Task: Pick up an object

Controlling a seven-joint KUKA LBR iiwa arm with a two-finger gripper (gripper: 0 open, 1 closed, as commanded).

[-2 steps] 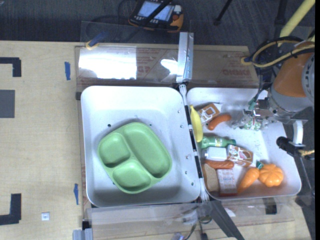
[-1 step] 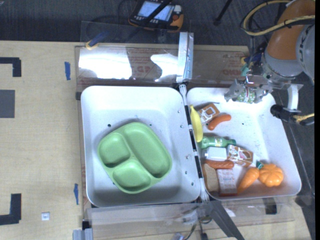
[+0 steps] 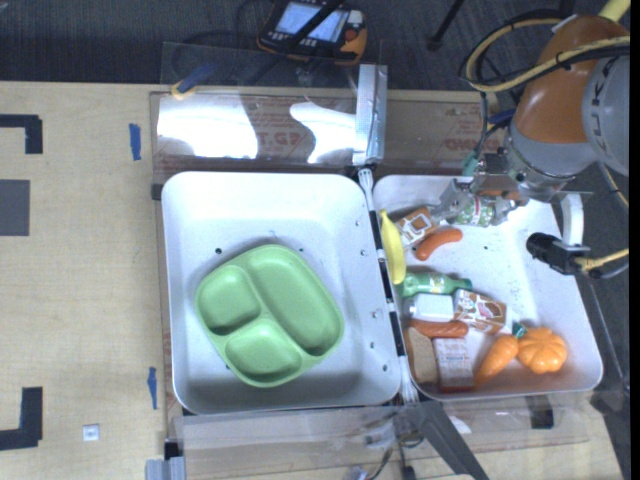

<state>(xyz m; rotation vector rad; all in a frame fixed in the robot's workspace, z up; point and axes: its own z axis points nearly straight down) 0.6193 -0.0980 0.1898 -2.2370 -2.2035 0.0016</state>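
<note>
Hovering gripper [image 3: 468,204] over right bin [image 3: 570,368], just above sausage [image 3: 438,242]; finger opening unclear; grasp unconfirmed.

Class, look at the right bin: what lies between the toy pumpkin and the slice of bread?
In the camera view, an orange carrot lies between the pumpkin and the bread slice, tilted, its top end touching the pumpkin.

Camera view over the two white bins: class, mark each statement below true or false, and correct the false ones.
1. The green divided plate lies in the left bin. True.
2. The orange pumpkin sits on the green plate. False: it sits in the right bin, near its front corner.
3. The gripper is over the right bin's far end. True.
4. The sausage lies in the left bin. False: it lies in the right bin.
5. The plate has one compartment. False: three.
</note>
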